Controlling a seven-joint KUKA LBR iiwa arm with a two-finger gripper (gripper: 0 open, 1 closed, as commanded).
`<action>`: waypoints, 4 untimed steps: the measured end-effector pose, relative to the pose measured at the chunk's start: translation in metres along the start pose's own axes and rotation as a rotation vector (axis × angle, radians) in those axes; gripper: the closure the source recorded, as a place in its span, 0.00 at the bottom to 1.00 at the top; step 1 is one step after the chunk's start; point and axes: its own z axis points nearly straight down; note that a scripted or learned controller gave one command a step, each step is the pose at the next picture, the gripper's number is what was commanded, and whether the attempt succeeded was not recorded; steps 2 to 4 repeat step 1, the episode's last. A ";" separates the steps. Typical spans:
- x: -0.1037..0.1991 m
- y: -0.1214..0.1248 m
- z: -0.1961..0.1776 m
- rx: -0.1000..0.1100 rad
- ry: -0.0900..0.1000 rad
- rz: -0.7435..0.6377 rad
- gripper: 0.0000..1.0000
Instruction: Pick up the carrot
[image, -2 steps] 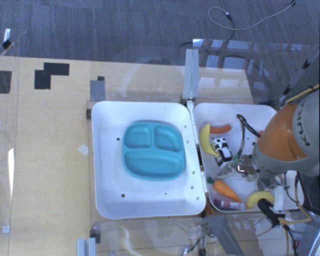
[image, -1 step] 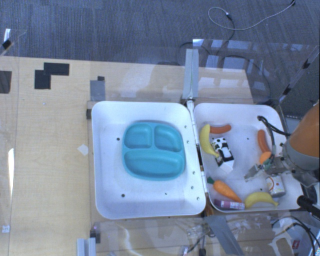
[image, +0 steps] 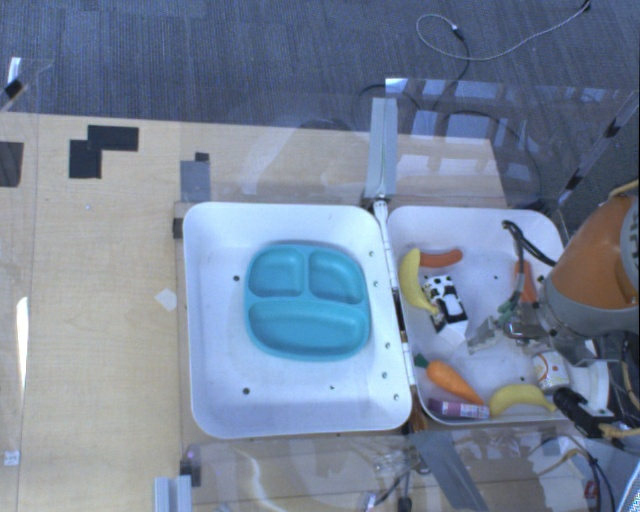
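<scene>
The carrot (image: 452, 380), orange with a small green top at its left end, lies near the front of the right bin (image: 480, 232), pointing toward the front right. My gripper (image: 497, 330) hangs low over the middle of that bin, up and to the right of the carrot and apart from it. The grey arm with its orange band (image: 600, 265) comes in from the right above it. Nothing shows in the gripper.
The right bin also holds a banana (image: 411, 279) along its left wall, a reddish sausage (image: 441, 257), a black-and-white item (image: 445, 298), a second banana (image: 521, 398) and a dark red item (image: 459, 408) at the front. A blue divided plate (image: 305, 302) lies in the left bin (image: 215, 330).
</scene>
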 end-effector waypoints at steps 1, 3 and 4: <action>0.058 -0.009 0.013 -0.012 -0.003 -0.316 0.00; 0.058 -0.009 0.013 -0.012 -0.003 -0.316 0.00; 0.058 -0.009 0.013 -0.012 -0.003 -0.316 0.00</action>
